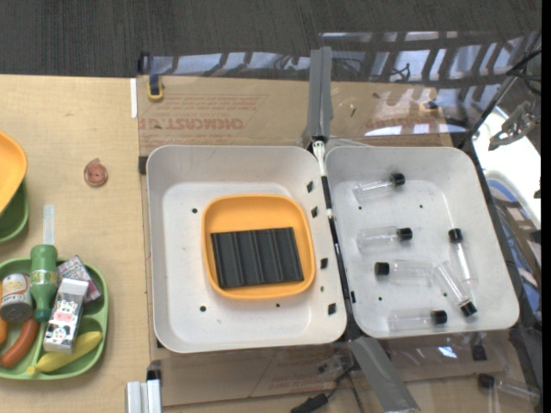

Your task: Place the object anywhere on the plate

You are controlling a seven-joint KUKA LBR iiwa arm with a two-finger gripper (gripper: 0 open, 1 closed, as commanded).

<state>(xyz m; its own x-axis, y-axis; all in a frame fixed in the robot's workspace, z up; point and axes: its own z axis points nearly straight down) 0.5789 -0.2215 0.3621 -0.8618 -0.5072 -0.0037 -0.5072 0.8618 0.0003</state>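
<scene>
An orange plate (pixel 258 212) lies in the middle of the left white bin (pixel 172 256). A dark grey ribbed pad (pixel 258 258) covers most of its centre. Several clear vials with black caps lie scattered flat in the right white bin (pixel 482 222). One vial (pixel 379 184) is at the back, and another (pixel 385 236) is near the middle. A third (pixel 417 320) lies by the front wall. More vials (pixel 460 252) lie toward the right side.
A green tray (pixel 95 338) of toy food and a small bottle sits on the wooden table at the far left. An orange bowl (pixel 9 175) is at the left edge, with a small pink disc (pixel 96 174) beside it. Cardboard (pixel 224 114) lies under both bins.
</scene>
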